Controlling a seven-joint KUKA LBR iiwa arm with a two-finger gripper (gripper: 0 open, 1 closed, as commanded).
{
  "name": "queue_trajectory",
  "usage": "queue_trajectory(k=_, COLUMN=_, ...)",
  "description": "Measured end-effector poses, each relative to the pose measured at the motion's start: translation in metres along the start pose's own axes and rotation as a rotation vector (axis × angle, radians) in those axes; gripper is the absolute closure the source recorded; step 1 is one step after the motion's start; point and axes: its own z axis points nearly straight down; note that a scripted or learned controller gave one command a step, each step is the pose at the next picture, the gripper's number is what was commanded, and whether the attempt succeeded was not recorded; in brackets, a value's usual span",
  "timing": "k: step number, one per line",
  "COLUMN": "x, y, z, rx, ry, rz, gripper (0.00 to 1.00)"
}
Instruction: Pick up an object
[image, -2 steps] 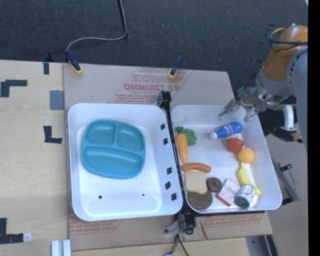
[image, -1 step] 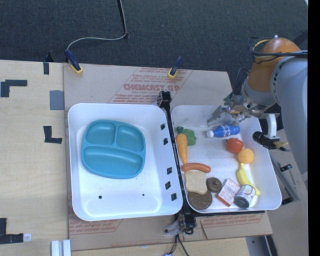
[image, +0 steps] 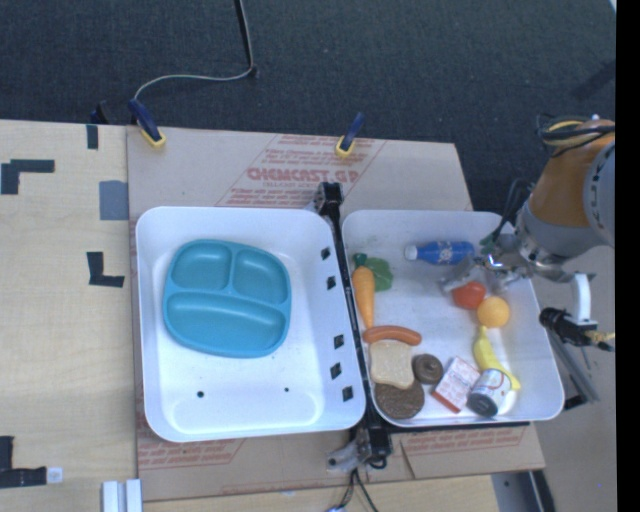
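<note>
tray (image: 228, 300) in left bin (image: 160, 400)

Overhead view as I see it from my station. The left bin (image: 160, 330) holds a blue divided plate (image: 228, 298). The right bin (image: 530, 395) holds a carrot (image: 364, 291), sausage (image: 393, 335), bread slice (image: 391, 364), brown cookie (image: 399, 401), blue bottle (image: 440, 252), tomato (image: 468, 295), orange (image: 493, 313), banana (image: 487, 352) and can (image: 486, 394). The end effector (image: 478, 267) sits low between bottle and tomato, at the bin's far right corner. Cardboard (image: 290, 170) covers the bench (image: 50, 300).
</note>
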Motion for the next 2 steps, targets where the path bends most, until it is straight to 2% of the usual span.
queue_trajectory(k=1, x=0.045, y=0.059, z=0.031, rx=0.03, ry=0.001, rz=0.009, gripper=0.0)
queue_trajectory(k=2, x=0.019, y=-0.022, z=0.028, rx=-0.007, ry=-0.003, rz=0.0, gripper=0.0)
